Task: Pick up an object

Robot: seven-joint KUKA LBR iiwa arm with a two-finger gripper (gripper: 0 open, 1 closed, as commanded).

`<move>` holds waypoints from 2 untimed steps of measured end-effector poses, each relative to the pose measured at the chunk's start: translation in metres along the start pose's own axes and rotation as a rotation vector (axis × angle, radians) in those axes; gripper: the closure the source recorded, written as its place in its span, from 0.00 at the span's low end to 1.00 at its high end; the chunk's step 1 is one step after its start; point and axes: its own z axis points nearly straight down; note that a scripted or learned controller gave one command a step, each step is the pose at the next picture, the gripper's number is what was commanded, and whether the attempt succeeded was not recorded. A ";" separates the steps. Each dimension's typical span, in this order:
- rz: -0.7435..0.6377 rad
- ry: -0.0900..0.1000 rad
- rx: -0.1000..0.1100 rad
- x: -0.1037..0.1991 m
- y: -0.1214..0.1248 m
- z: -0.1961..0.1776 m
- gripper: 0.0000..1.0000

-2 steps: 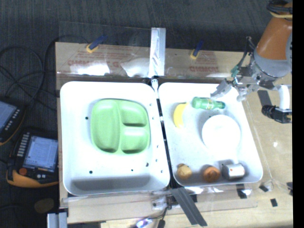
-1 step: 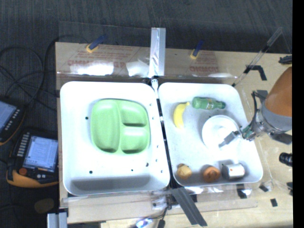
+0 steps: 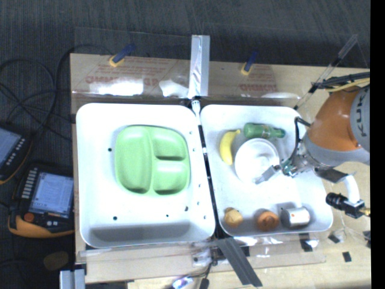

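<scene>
Presently the tool (image 3: 269,173) sits over the right bin (image 3: 313,191), touching the white bowl's (image 3: 255,155) lower right rim; finger state cannot be told. Banana (image 3: 227,147) and green bottle (image 3: 263,130) lie beside the bowl.

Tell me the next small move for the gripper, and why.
Probably lower the gripper a little onto the white bowl. It hangs over the bowl's lower right rim in the right bin with nothing seen between its fingers, and that rim is the nearest edge to grip.
</scene>
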 end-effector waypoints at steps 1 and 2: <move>-0.105 0.000 -0.004 0.055 0.026 0.000 0.00; -0.218 0.011 0.015 0.039 0.102 0.001 0.00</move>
